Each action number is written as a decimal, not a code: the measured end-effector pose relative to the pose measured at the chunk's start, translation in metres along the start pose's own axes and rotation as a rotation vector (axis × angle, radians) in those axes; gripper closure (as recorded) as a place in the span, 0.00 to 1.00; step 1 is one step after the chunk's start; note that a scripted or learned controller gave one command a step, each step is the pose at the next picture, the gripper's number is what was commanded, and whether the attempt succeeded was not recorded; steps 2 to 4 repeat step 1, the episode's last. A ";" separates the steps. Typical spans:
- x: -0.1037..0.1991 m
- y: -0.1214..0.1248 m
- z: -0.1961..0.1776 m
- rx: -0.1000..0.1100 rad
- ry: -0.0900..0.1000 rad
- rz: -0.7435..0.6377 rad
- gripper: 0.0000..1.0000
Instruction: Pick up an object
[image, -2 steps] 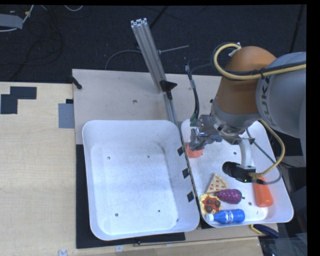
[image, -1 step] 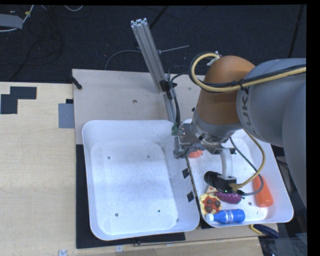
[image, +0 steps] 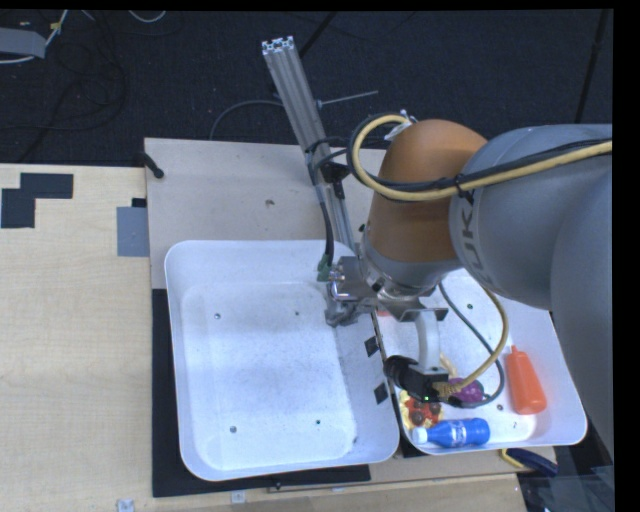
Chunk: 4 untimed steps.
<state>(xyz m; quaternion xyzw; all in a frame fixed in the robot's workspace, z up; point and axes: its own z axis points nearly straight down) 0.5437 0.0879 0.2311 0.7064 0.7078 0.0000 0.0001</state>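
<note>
The end effector (image: 343, 298) hung low over the seam between the two bins, at the right rim of the left bin (image: 182, 330) and near its far corner; whether it was spread or pressed together could not be told from the camera view, since the wrist and the orange band (image: 425, 190) covered most of it from above; nothing could be seen pinched in it.

The arm (image: 545, 220) reached in from the right and hid the far part of the right bin (image: 572, 425); the things to pick lay in that bin's near end, all well apart from the end effector; an orange object (image: 525, 381) lay lengthwise by the right wall; a blue bottle (image: 457, 433) lay on its side along the near wall, white cap to the left; a purple object (image: 471, 393) sat between those two, partly behind a yellow cable; some small red and yellow pieces (image: 409, 406) were crowded in the near left corner, too small to tell apart.

Both bins sat on the desk (image: 235, 190); a metal bar (image: 297, 95) slanted up from behind the end effector towards the far edge.
</note>
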 end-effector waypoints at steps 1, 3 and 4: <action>-0.002 0.000 0.000 0.001 0.000 0.003 0.00; -0.002 0.000 0.000 0.001 0.000 0.003 0.00; -0.002 0.000 0.000 0.001 0.000 0.003 0.00</action>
